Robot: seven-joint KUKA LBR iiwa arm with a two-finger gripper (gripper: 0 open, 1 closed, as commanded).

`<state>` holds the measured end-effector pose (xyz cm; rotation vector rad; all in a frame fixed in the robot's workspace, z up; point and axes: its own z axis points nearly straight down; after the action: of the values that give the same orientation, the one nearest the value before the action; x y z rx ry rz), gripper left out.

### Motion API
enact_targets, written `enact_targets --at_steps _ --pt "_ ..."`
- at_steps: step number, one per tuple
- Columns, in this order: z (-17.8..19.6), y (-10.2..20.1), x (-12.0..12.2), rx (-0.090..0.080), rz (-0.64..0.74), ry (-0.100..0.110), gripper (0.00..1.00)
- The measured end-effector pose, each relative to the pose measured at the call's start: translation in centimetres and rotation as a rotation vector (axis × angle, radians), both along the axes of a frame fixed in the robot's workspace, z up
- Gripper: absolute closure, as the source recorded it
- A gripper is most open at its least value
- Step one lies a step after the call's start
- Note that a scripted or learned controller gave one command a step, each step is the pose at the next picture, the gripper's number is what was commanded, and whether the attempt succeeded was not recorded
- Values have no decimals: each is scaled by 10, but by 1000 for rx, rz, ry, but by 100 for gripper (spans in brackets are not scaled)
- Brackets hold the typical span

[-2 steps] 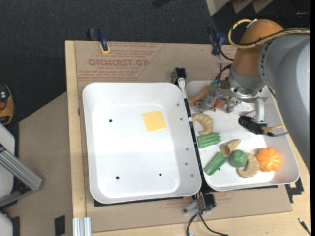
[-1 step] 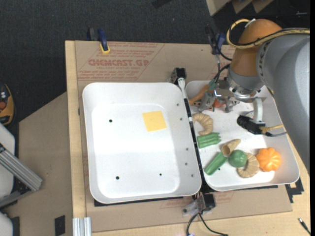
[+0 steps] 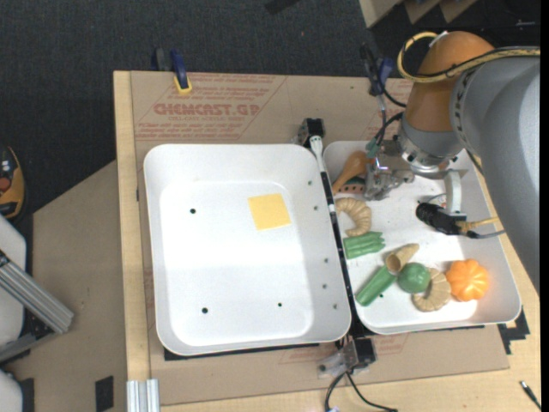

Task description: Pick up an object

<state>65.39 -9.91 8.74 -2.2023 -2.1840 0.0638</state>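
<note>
Yellow slice (image 3: pixel 269 211) — one — alone in left bin (image 3: pixel 171 256).

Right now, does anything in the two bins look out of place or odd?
Nothing looks damaged or spilled. One thing stands apart: a yellow square lies alone in the left bin, while all the other toy foods crowd the right bin, where the hand is.

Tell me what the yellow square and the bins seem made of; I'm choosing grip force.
Yellow square: probably soft foam or matte plastic, flat and dull. Bins: likely hard white plastic, smooth with a faint sheen and moulded rounded corners.
</note>
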Motion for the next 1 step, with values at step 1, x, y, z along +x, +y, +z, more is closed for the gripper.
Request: enact_targets --at_steps 1 --pt "99 -72 12 -5 3 -68 100"
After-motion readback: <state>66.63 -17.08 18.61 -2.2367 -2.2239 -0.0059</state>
